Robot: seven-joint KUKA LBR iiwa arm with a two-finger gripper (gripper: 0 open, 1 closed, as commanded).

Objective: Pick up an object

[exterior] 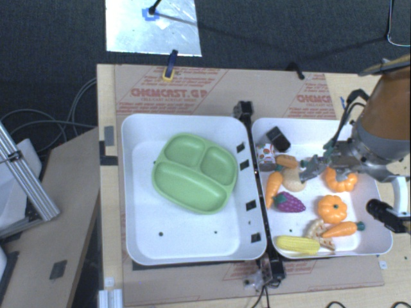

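Two white bins sit side by side on your surface (192, 85), a brown printed board over a dark carpeted floor (51, 37). A shiny metal sheet (153, 18) lies on the carpet beyond the board, and cables trail at the left beside a tan panel (64, 191).

Your left bin (138, 223) carries a green divided plate (194, 172), its long axis running from upper right to lower left.

Your right bin (379, 236) is crowded with toy food. A corn cob (297, 244) lies along the near wall, its length left to right. One carrot (273, 186) stands nearly up and down in the view by the left wall; a second carrot (341, 230) lies tilted, its green tip to the right. Purple grapes (290, 202) rest between them. Two small pumpkins sit apart: one (332, 208) mid-bin, the other (341, 179) just under the arm. A black block (277, 136) lies at the far corner.

The gripper (313, 167) reaches in from the right, low over a pale round piece (294, 183). Whether its fingers are spread or pressed together you cannot tell.
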